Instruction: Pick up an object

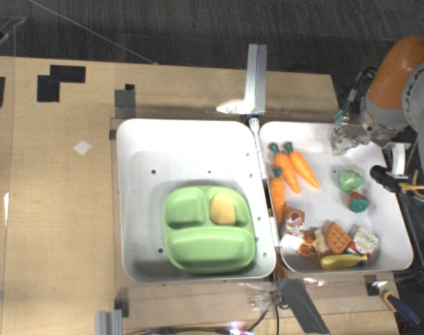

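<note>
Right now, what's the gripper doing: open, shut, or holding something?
Gripper: cannot be told; it sits blurred over the far right corner of the right shallow white bin, apart from the green toy vegetable.

A robotics lab — plywood bench (51, 208), two white bins (139, 135), metal brackets (256, 75), toy food.

Two bins sit side by side: the left bin (139, 187) holds a divided tray (198, 246); the right bin (400, 250) holds carrots (292, 169) and small toys (337, 239).
</note>
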Robot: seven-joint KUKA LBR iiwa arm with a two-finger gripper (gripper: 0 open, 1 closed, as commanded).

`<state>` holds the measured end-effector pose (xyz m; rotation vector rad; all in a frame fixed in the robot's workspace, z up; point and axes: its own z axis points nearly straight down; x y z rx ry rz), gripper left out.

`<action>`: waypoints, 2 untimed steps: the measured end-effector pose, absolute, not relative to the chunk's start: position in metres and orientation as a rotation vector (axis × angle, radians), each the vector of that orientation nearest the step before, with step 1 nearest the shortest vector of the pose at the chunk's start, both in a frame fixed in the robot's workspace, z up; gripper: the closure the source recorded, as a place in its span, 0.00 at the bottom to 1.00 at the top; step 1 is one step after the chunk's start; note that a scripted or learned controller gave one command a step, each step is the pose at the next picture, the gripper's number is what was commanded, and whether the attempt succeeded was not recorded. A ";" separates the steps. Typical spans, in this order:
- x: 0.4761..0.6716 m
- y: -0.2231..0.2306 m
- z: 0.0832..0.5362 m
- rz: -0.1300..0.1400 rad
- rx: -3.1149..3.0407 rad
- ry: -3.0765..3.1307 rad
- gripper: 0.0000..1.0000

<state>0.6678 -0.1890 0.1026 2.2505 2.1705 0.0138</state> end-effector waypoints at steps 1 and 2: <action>0.668 -0.189 0.102 0.014 2.250 2.172 0.00; 0.634 -0.182 0.089 0.010 2.202 2.228 0.00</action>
